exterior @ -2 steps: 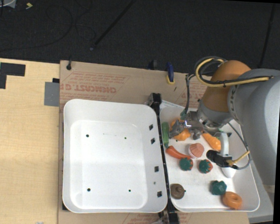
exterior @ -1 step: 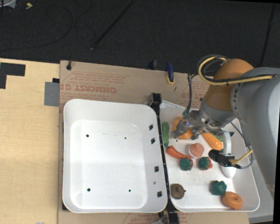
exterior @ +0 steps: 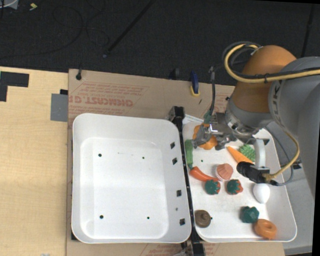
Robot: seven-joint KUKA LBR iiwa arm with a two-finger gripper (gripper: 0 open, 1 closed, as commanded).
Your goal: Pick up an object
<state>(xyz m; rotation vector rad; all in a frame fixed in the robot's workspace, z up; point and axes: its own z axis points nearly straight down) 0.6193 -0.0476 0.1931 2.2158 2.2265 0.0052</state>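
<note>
Tabletop (exterior: 20, 169) is light wood grain, with dark rectangular patches near its left edge. A brown cardboard sheet (exterior: 124, 95), printed in red lettering, lies flat on it. Two shallow white bins rest side by side on the cardboard: left bin (exterior: 85, 147), right bin (exterior: 285, 215), rims touching.

Small toy foods, among them a carrot (exterior: 240, 154), white egg (exterior: 261, 192) and brown piece (exterior: 202, 218), lie scattered in the right bin (exterior: 285, 215).

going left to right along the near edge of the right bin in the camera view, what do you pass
brown round toy → dark green toy → orange donut-shaped toy, which sits nearest the right bin corner.
</note>
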